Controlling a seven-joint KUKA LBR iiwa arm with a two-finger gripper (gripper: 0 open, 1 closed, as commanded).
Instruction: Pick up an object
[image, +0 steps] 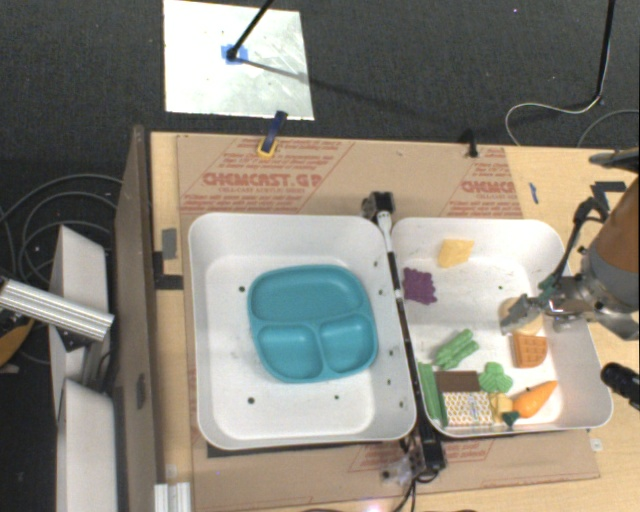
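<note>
Hovering over right bin (560, 240), gripper (522, 314): you cannot tell its state or any hold. Nearest pick, orange waffle piece (529, 349), sits just below it; carrot (535, 398) further below. Risk: you descend off-centre, nudge waffle piece aside, miss.

Two white bins (215, 240); one teal divided plate (312, 322); eight toy food pieces (456, 252).
</note>
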